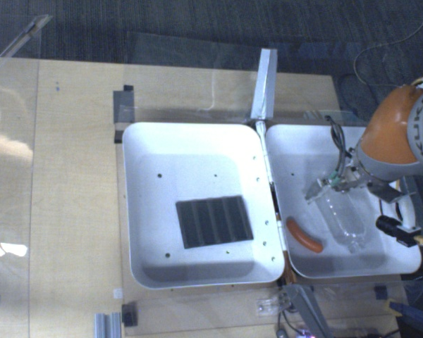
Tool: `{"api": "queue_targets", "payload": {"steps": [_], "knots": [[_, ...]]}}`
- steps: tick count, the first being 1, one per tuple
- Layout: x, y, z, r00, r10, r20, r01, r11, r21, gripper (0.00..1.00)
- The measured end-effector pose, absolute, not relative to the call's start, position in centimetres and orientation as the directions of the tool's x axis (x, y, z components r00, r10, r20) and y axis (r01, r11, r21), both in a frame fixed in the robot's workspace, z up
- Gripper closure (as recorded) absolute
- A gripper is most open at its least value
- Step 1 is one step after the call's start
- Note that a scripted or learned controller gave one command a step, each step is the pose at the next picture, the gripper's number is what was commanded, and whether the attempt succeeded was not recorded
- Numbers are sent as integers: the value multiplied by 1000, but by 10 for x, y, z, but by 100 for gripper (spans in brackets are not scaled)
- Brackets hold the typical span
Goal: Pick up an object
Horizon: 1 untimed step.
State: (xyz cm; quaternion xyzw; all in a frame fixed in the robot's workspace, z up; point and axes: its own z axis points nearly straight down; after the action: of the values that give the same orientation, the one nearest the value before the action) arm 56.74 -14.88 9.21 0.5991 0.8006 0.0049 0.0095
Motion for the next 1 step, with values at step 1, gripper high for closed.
{"api": "queue_targets", "payload": {"steps": [1], "knots": [[625,-113,91,-224,975,-5,974,224,16,0]]}}
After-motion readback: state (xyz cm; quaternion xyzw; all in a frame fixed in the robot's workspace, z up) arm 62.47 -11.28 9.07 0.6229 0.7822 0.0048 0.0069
